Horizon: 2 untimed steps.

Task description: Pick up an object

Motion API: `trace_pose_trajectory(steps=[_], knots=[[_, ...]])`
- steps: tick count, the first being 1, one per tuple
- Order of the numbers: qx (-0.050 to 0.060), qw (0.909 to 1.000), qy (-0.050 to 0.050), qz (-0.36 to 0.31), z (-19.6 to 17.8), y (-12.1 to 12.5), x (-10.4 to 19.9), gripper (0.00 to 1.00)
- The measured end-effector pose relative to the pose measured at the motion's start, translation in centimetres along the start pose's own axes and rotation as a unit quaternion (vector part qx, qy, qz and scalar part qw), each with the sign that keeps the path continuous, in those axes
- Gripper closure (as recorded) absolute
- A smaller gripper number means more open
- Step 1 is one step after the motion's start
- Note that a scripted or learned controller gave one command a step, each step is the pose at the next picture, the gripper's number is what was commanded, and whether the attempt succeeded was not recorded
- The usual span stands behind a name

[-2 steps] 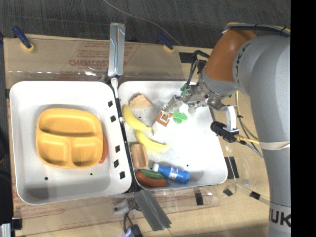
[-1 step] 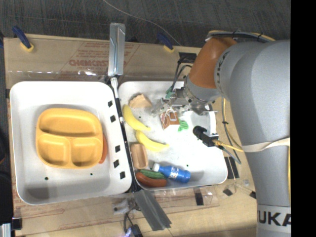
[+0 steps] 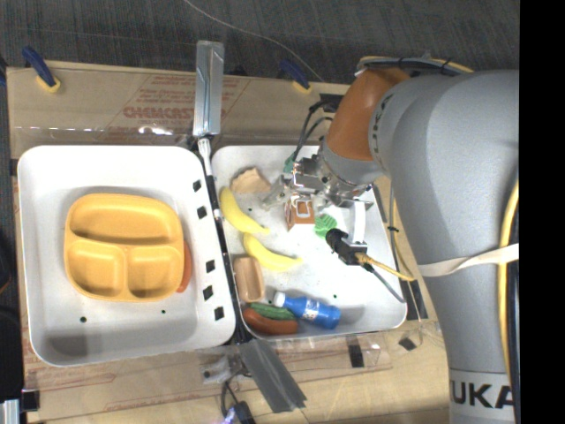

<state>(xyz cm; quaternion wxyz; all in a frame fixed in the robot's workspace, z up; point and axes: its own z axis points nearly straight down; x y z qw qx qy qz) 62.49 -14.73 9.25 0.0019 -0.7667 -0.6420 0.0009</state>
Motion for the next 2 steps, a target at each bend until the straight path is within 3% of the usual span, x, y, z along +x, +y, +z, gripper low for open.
trace_pose_trajectory(steps=[1,2], knots=[[0.001,1.0000,0.000,-0.002,-1.0,0.0,0.1,1.00],[-0.005,0.9996,0.000,-0.028,-8.5,-2.6,3.4,1.00]])
